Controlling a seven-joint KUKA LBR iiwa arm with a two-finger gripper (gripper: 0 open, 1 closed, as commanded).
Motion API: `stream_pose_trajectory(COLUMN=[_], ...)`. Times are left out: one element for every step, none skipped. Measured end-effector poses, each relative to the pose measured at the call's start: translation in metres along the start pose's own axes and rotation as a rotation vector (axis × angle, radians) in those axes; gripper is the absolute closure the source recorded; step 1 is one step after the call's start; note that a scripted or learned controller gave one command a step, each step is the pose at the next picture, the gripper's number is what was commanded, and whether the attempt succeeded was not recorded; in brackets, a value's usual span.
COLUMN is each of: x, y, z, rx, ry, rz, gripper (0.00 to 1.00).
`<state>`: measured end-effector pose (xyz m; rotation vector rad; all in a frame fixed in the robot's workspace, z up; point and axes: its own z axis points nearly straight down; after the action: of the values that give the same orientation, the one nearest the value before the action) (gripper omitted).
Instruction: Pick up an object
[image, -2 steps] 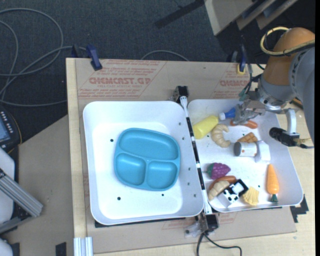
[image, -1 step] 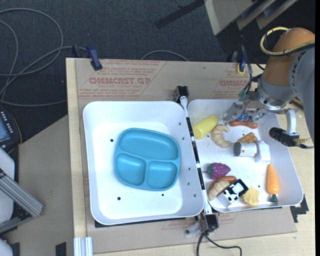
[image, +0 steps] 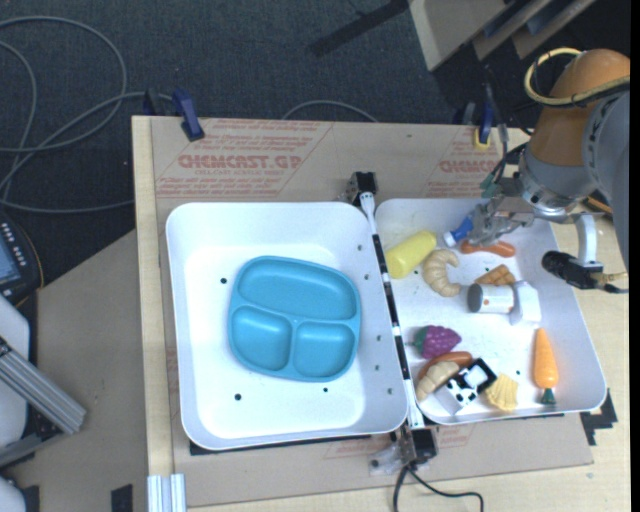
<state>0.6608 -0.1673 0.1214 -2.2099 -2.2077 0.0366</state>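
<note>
Gripper (image: 487, 228): I saw it low over right bin (image: 570, 330) back corner, finger state not determinable | Target: red-orange piece (image: 497, 248) just beneath, beside croissant (image: 441, 272) | Handling: I judged it light, rigid, slippery plastic; grasp across narrow middle.

Vantage: you look down from above the bench (image: 300, 160), at a slant rather than straight overhead.
Facing: the near edge of the bench sits at the bottom of your view, the far edge and dark floor at the top.
Distance: far enough that both white bins fit whole, the left bin (image: 200, 300) with its blue divided tray (image: 293, 318) and the right bin (image: 570, 330) beside it.
Arm side: the arm (image: 575, 130) enters from your right (upper corner).
Shared area: you have a single view, so nothing overlaps.
</note>
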Motion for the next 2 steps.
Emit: stream_pose_trajectory(x=[0.000, -0.020], y=[0.000, -0.056], z=[0.000, 0.037], rx=[0.001, -0.033], ry=[0.000, 0.003], rz=[0.000, 0.001], gripper=[0.00, 0.00])
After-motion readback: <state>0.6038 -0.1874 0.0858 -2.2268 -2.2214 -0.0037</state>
